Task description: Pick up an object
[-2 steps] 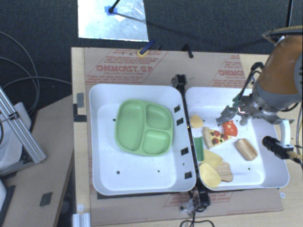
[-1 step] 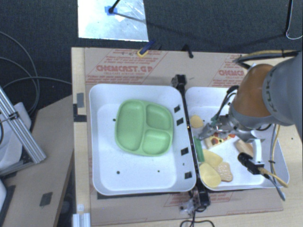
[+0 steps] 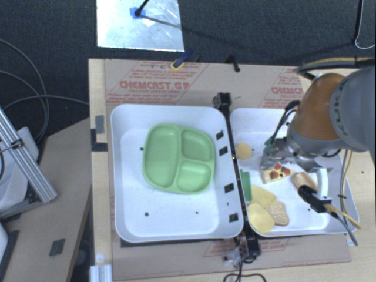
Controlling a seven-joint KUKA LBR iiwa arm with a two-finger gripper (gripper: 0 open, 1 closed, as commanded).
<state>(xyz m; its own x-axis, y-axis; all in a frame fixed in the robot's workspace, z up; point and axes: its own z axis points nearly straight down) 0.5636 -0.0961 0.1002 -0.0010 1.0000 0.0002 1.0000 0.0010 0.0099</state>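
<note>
1. Gripper (image 3: 275, 160) sits low in the right bin (image 3: 258, 122), directly above the pizza slice (image 3: 278, 172); finger state cannot be told.
2. Pizza slice lies at bin centre; cookie (image 3: 279, 212) at 6 o'clock.

We see even, fairly bright overhead light with soft shadows. The shiny silver metal sheet (image 3: 140, 15) at upper left throws glare; the two shallow white plastic bins (image 3: 126, 157) look slightly washed out. Focus is mildly soft throughout.

cardboard sheet (image 3: 154, 78) | red print "chemcast gp" | repeated at right
</note>
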